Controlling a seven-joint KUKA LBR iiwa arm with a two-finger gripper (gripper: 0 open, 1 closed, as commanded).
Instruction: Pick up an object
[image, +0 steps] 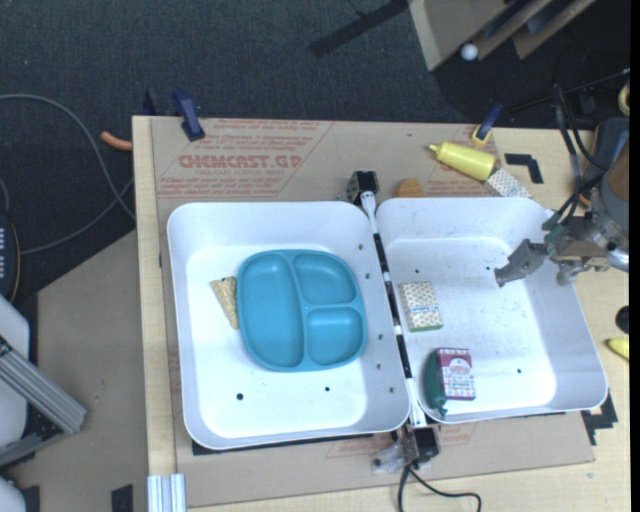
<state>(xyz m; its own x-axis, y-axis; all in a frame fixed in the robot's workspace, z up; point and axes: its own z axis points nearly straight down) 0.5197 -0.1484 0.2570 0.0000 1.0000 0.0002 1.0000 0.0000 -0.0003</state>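
End effector (535, 262) over right bin (560, 340) far side, grip state unclear, blue plate (300, 307) in left bin (200, 300), small box (457, 374) near edge.

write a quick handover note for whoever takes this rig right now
Gripper: over the right bin, upper right part, nothing seen between its fingers; open or shut is hard to tell from here.
Right bin: patterned packet near the left wall, red box at the front left, on a dark green item.
Left bin: blue tray, with a tan cracker against its left edge.
Done: nothing picked yet.
Left: choose an object, grasp and lift it.
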